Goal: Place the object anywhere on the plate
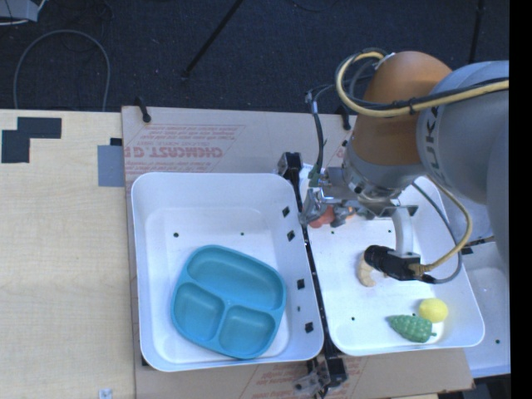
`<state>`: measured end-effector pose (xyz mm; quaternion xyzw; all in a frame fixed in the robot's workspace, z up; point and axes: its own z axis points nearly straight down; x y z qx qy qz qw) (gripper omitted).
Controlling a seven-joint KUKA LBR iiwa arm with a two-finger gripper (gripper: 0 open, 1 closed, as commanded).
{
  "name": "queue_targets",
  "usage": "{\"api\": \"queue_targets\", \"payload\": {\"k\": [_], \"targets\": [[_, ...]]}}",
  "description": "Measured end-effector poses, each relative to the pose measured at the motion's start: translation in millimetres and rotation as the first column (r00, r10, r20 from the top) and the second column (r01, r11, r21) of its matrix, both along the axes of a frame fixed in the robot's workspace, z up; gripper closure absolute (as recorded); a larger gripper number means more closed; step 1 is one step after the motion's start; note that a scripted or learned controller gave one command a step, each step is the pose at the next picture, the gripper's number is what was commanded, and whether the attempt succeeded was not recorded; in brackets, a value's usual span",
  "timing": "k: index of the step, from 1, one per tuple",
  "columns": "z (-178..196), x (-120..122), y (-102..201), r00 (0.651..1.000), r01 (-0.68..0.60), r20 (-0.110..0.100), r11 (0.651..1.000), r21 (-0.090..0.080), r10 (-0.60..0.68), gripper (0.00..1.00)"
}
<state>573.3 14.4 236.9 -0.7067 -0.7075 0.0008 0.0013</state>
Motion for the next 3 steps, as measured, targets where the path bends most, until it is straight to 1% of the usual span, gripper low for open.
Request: {"api": "queue_targets", "payload": {"k": [1,2,3], "targets": [[6,0,52,1.0,-0.003,-0.001,1.0,0.0,0.003,1.0],[0,1,96,1.0,-0.001,0.0,1.0,-0.001,0.001,1.0],[5,-7,151,1.0,-0.003,0.0,1.0,0.0,0.003,1.0]]}}
